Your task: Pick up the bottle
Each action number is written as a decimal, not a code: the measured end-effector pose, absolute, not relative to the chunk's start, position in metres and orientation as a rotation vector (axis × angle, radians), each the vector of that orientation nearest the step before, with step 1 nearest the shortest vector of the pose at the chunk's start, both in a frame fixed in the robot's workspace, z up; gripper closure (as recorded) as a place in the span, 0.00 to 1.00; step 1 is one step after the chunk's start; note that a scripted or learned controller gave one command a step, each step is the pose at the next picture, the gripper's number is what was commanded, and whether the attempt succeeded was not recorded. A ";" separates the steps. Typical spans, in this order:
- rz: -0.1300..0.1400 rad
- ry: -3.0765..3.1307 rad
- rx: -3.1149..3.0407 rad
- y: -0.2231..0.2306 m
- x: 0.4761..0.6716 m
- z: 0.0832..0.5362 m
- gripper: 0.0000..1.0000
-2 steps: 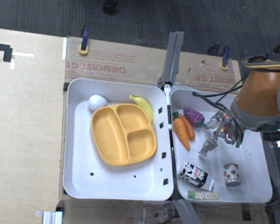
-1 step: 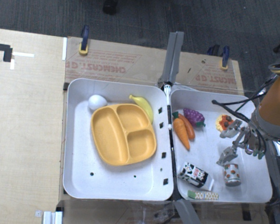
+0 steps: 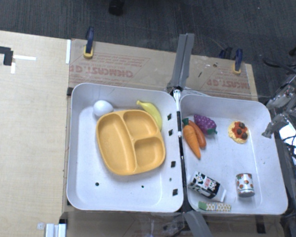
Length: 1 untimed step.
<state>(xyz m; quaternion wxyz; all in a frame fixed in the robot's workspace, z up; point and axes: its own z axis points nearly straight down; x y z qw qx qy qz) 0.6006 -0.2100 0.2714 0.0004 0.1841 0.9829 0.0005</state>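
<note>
We found the bottle (image 3: 207, 186) lying on its side near the front wall of the right bin (image 3: 269, 170), a can (image 3: 244, 184) just beside it. Open floor lay behind them. The gripper (image 3: 285, 111) hung over the bin's far right rim; we could not tell how its jaws stood.

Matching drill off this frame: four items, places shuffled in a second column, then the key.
1. egg
2. bottle
3. pizza
4. carrots

A. right bin, near front edge, lying down
B. left bin, back left, beside the yellow tray
C. right bin, by the divider, next to the grapes
D. right bin, back right area

Pairs: 1-B, 2-A, 3-D, 4-C
</note>
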 end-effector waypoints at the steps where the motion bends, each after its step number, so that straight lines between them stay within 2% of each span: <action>1: 0.001 3.084 0.595 -0.143 0.630 0.283 0.00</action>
